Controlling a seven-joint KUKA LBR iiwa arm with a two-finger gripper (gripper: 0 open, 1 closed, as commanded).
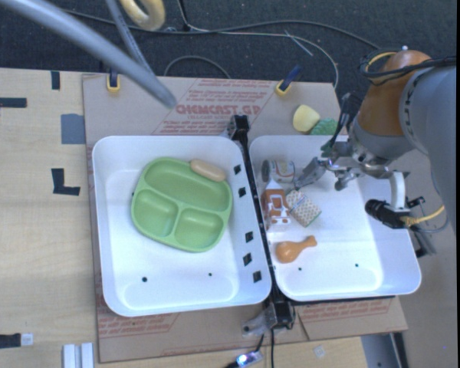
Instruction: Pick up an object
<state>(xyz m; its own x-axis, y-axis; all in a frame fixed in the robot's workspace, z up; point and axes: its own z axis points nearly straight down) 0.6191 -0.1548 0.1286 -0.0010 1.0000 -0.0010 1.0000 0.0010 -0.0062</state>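
My gripper (325, 178) hangs over the back of the right bin (383, 278), open, with nothing between its fingers. Just to its left stands a small clear cup (280, 170). In front of that lie an orange and white packet (275, 206) and a checkered block (303, 209), touching each other. An orange drumstick-shaped toy (294, 248) lies nearer the front. The left bin (115, 274) holds a green divided plate (182, 204), and a tan bread-like piece (207, 169) rests on the plate's back rim.
A yellow object (307, 117) and a green one (326, 126) lie on the cardboard behind the right bin. A black divider (249, 205) runs between the bins. The arm's grey body and orange band (391, 98) fill the upper right.
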